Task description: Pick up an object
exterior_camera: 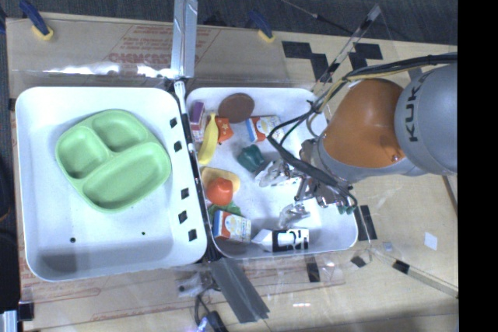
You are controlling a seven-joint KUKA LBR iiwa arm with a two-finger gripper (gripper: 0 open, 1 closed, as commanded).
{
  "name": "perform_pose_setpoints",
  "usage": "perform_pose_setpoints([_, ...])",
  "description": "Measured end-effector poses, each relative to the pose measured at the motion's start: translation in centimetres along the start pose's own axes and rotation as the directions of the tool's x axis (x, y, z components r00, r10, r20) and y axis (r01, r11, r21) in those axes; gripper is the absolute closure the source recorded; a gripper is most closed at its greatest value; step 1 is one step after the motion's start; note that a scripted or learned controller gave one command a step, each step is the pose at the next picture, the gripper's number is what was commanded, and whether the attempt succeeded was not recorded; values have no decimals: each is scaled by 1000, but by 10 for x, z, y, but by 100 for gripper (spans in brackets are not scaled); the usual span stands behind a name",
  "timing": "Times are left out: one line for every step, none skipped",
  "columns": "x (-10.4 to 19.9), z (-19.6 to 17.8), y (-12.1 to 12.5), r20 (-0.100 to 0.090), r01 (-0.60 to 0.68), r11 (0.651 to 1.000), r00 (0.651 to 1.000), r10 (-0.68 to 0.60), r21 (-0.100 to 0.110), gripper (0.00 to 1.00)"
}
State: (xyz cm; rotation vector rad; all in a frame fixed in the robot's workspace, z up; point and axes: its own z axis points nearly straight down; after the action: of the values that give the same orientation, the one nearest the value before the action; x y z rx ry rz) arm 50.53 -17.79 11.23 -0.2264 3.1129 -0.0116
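Gripper (286, 194) hangs low in the right bin (342, 233), can't tell its state under the cables, with the teal object (250, 159) just far-left of it and the black-and-white carton (288, 239) just nearside, its long axis running left-right along the near wall.

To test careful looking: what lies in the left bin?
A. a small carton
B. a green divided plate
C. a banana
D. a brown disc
B: the green divided plate lies in the left bin, while the banana, brown disc and carton lie in the right bin.
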Motion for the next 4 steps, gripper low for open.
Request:
perform_pose_setpoints([-63,-38,-24,-13,235,972,972,-235,-11,0])
perform_pose_setpoints([-49,21,29,-17,192,981,981,-192,-15,0])
perform_pose_setpoints([-117,21,65,-18,-16,1000,1000,16,-5,0])
perform_pose_setpoints([-119,10,67,-14,-7,1000,1000,7,-5,100])
